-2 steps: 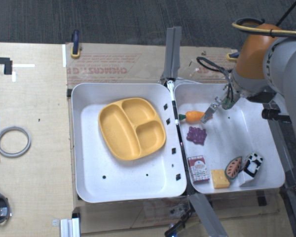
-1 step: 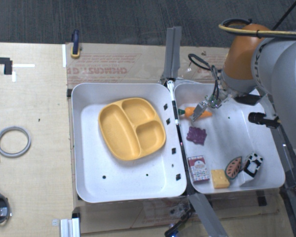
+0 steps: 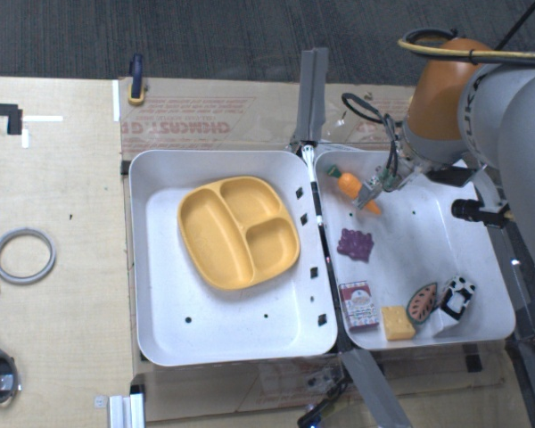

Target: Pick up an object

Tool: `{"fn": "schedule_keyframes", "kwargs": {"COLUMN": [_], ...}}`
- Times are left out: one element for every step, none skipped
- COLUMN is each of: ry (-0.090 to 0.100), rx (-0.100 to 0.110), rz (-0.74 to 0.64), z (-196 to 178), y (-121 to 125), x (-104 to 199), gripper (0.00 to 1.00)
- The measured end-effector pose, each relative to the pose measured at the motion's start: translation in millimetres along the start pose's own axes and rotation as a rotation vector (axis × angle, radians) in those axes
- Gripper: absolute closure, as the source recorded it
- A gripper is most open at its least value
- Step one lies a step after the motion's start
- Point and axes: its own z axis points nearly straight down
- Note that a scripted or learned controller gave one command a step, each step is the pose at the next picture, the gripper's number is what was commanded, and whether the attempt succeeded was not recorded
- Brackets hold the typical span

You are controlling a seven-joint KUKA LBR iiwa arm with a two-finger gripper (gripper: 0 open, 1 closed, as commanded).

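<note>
Grey arm with the orange band (image 3: 441, 87) is reaching in from the upper right of the frame, wrist angled down toward the upper left corner of the right-hand shallow white bin (image 3: 468, 266). Two-finger gripper (image 3: 377, 188) is sitting right over the small orange toy carrot (image 3: 349, 185); the carrot is lying near that bin's top left corner, with its pointed end (image 3: 369, 207) poking out down-right from under the fingertips. Fingers look drawn close together at the carrot, but whether they are actually pinching it is something I cannot tell from this angle. The carrot appears to be resting on the bin floor.

The rest of the right bin:
- a purple knobbly grape-like toy (image 3: 356, 244) is lying left of centre, well below the carrot
- a small red and white carton (image 3: 358, 304) is sitting by the lower left wall
- a yellow cheese-like block (image 3: 397, 322) is sitting just right of the carton
- a watermelon-slice toy (image 3: 422, 302) is touching or nearly touching the block
- a black and white toy figure (image 3: 457, 297) is lying at the lower right

The left-hand white bin (image 3: 160, 319) is holding 1 yellow divided plastic plate (image 3: 239, 232) with 3 compartments, lying flat in the upper middle.

On the bench at the left of the frame a grey tape ring (image 3: 21, 255) is lying well apart from both bins.
</note>
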Motion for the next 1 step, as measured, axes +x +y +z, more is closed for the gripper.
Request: {"fn": "schedule_keyframes", "kwargs": {"ry": [0.002], "rx": [-0.003], "rz": [-0.278], "z": [-90.3], "y": [26.8], "x": [40.2], "gripper": [1.0]}}
